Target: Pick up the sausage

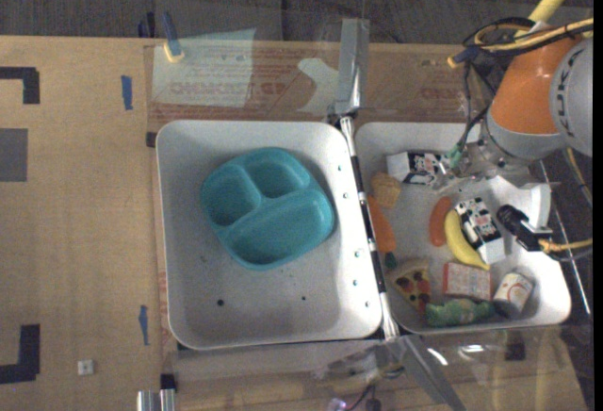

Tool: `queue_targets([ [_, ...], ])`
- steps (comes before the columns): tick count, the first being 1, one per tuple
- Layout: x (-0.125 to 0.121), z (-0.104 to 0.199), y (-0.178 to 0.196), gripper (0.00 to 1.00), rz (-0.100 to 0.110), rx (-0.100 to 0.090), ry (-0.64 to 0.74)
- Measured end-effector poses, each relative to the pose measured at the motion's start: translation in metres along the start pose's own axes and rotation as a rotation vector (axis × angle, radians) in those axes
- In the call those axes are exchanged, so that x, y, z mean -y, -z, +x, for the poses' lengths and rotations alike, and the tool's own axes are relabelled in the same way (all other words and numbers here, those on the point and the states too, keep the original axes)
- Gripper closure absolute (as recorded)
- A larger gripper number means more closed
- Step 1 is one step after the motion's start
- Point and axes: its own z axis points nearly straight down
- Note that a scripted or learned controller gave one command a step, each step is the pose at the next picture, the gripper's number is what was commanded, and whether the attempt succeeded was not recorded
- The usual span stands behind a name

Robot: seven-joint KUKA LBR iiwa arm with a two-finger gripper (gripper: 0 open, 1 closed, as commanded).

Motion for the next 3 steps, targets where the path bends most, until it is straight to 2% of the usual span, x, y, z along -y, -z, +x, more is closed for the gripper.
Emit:
queue_targets([
  [1,0.000,0.000,0.000,0.00,0.000,0.000,0.000],
  [2,0.020,-0.007,-0.013,0.00,0.005,-0.007,0.002],
  [3,0.018,-0.010,0.000,1.00,-0.001,0.000,-0.001],
])
